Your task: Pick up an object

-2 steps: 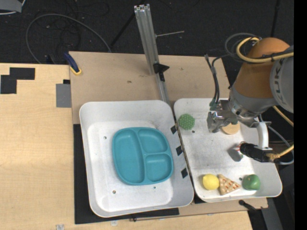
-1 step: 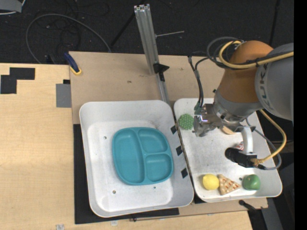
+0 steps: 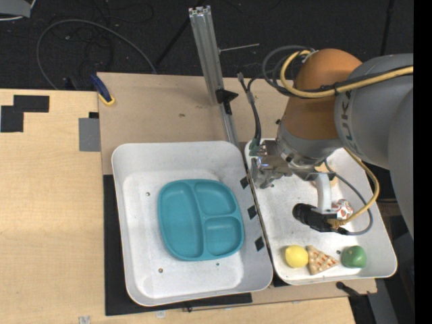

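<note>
My gripper (image 3: 265,169) hangs over the upper left part of the right bin (image 3: 378,265), close to the wall it shares with the left bin. The grey arm and its orange band cover the bin's far half. Three small things lie in a row along the right bin's near edge: a yellow lemon (image 3: 295,256), an orange pizza slice (image 3: 321,260) and a green round fruit (image 3: 354,256). All three lie well below and to the right of the gripper, apart from it. I see nothing held at the gripper.
A teal divided plate (image 3: 200,219) lies in the middle of the left bin (image 3: 135,174). An upright metal post (image 3: 208,52) stands behind the bins. A small red and white thing (image 3: 344,210) shows at the right of the right bin.
</note>
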Controlling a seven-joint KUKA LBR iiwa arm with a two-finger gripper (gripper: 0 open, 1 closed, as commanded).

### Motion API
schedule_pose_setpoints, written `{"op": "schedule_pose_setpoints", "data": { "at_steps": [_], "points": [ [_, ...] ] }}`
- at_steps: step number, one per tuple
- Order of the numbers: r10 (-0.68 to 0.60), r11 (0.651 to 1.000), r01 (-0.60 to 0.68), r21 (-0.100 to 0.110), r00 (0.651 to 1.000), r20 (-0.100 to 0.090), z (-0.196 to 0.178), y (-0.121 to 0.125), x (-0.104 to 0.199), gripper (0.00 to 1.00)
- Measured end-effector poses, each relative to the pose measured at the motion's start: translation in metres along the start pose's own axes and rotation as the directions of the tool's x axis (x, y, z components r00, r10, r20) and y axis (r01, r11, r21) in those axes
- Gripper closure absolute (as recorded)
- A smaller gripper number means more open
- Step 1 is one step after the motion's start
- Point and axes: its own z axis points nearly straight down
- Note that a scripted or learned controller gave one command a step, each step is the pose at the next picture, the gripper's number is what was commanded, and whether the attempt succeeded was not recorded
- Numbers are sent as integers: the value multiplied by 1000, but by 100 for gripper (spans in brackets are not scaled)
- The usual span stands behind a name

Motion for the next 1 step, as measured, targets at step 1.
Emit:
{"op": "schedule_pose_setpoints", "data": {
  "at_steps": [1],
  "points": [
    [0,1000,0,2,1000,1,7,-1,60,100]
  ]
}}
